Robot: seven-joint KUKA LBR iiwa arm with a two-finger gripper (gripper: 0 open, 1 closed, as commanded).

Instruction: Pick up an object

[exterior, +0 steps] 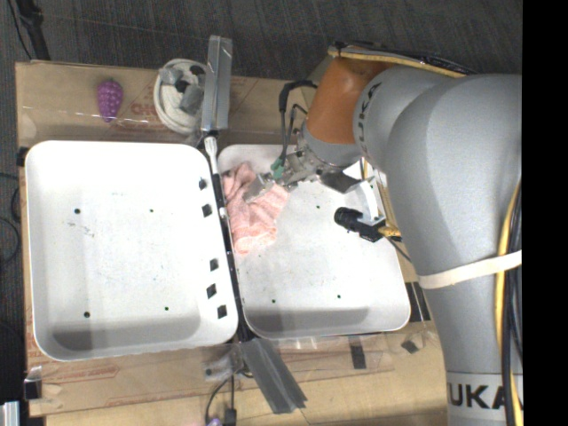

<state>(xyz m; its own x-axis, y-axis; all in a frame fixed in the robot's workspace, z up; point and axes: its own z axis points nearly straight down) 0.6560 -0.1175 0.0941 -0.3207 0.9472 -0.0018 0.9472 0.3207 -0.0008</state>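
Gripper [271, 177] down at the pink cloth [251, 209], going for the grab

Best bet here is to pinch a raised fold, close fully, then lift straight up so it doesn't drag on the divider. The cloth lies crumpled in the right bin [355, 282], upper left corner, touching the gripper tip and spreading below it. Honestly can't tell if the jaws are apart or clamped, too small and shadowed.

Dark carpet floor [133, 11] surrounds a cardboard-topped bench [62, 96].
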